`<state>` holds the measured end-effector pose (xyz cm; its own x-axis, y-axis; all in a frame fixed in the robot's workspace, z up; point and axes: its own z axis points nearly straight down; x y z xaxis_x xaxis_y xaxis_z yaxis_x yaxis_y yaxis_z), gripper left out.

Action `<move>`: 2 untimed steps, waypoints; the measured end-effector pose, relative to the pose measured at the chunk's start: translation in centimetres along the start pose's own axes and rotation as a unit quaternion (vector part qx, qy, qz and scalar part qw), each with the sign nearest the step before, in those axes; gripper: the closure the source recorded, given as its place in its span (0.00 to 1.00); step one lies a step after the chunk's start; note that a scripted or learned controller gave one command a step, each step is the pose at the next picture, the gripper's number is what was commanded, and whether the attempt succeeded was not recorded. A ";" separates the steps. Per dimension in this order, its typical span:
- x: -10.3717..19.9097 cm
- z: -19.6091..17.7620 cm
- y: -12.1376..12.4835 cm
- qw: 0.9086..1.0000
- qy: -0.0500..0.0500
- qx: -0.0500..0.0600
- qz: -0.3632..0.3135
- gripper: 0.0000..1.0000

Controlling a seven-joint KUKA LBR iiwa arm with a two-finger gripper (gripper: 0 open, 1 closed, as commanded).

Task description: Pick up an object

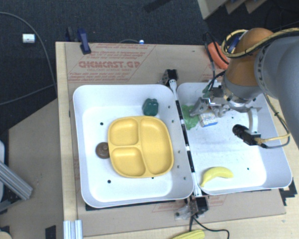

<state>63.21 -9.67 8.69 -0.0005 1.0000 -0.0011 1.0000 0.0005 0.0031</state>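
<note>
My gripper (209, 108) hangs low over the far left part of the right bin (271, 176), at the end of the grey arm with its orange band (245, 68). Directly under it lies a small white and blue object (209, 120), and a light green object (191, 116) sits just to its left against the bin wall. The gripper body hides whether anything is held. A yellow banana (217, 175) lies near the front left of the same bin.
The left bin (89, 180) holds a yellow divided plate (139, 147), a dark green pepper-like toy (150, 106) behind it and a brown disc (102, 150) at its left. A black cable fitting (245, 134) hangs from the arm over the right bin.
</note>
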 end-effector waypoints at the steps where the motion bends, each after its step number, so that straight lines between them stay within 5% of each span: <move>1: 0.1 -0.9 0.0 1.000 0.000 -0.001 0.000 1.00; 2: 5.8 -9.9 -2.7 1.000 0.001 0.001 0.000 1.00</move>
